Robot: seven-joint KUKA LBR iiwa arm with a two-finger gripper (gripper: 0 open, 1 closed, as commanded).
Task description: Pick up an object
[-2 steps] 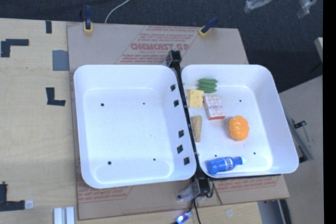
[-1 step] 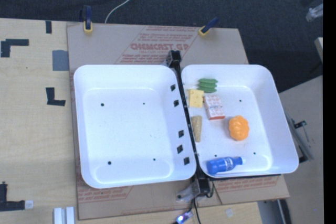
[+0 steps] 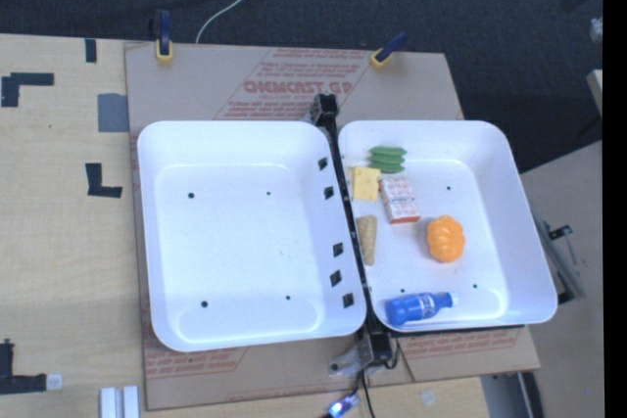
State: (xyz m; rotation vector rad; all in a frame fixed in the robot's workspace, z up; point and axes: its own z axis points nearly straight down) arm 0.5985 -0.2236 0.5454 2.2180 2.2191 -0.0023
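Blue bottle [image 3: 418,306] is lying on its side closest to the camera, tucked against the near wall of the right bin [image 3: 509,210], white cap pointing away from the divider. Using that bottle as the landmark: the orange pepper-looking toy [image 3: 445,239] is sitting just beyond it, a bit toward the outer wall. Further back from the bottle there's a small red-and-white carton [image 3: 399,199], a yellow block [image 3: 365,183] beside it, and a green ridged thing [image 3: 388,158] farthest away. A tan wedge [image 3: 366,239] is hugging the divider, up from the bottle's base.

I'm not getting any look at the gripper, so whether its fingers are apart or together, I cannot tell.

My guess on handling: the bottle is probably light hard plastic, smooth and round, so it's likely rolling or squirting out if pinched off-center. I'd be closing across the middle of the body, fingers square to its long axis. The carton seems like the easier grab, flat sides and light, though it may crush.
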